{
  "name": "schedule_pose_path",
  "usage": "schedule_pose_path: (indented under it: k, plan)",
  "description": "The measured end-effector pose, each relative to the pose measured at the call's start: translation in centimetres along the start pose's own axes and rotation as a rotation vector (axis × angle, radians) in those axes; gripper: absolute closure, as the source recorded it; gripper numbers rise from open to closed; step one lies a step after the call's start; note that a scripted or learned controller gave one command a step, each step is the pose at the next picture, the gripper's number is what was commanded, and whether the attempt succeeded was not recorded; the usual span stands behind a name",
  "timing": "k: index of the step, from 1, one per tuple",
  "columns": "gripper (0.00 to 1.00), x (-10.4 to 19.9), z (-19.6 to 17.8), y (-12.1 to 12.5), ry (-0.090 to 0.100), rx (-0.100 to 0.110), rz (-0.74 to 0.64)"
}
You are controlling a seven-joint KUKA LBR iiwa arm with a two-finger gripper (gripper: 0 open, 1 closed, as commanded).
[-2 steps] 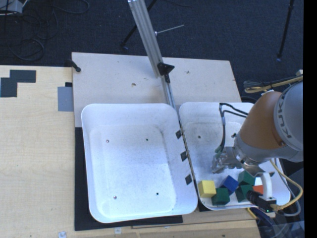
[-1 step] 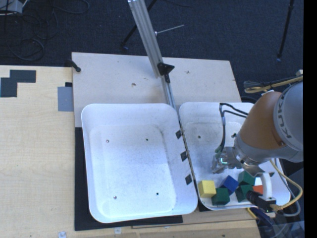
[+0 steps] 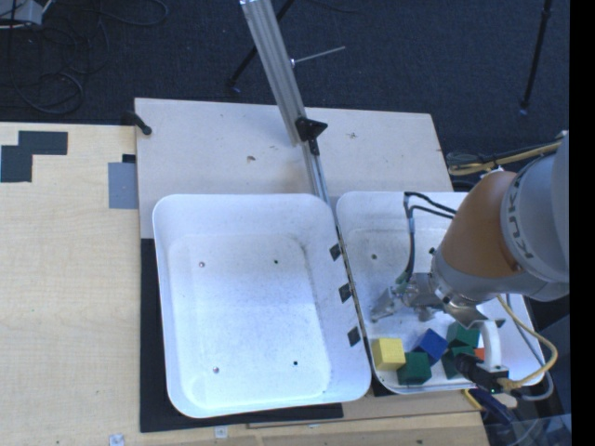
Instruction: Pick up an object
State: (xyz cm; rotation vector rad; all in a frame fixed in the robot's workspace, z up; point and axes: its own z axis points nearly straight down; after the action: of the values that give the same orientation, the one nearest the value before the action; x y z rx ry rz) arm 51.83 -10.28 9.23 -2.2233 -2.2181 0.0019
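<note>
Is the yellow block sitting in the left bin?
No, the yellow block lies in the right bin, near its front left corner beside a green block.

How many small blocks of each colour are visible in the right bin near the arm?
Yellow block: 1
Blue block: 1
Green blocks: 2, with further dark green partly hidden under the arm
Orange-red piece: 1, mostly hidden
Total: 5 clearly visible, all at the near end of the right bin.
</note>
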Motion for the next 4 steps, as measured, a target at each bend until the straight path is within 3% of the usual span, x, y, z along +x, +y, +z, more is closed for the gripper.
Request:
schedule_pose_path:
  k: [1,2,3,4]
  plan:
    - [0.00,4.7,-10.2,-3.1,0.002,-0.005,-0.005]
    - [0.00,9.9,-12.1,-0.4,0.002,-0.001,-0.008]
    - [0.00,6.1,-15.3,4.0,-0.002,-0.004,-0.001]
    - [0.00,-0.6,-11.9,0.0,0.000,0.006,0.005]
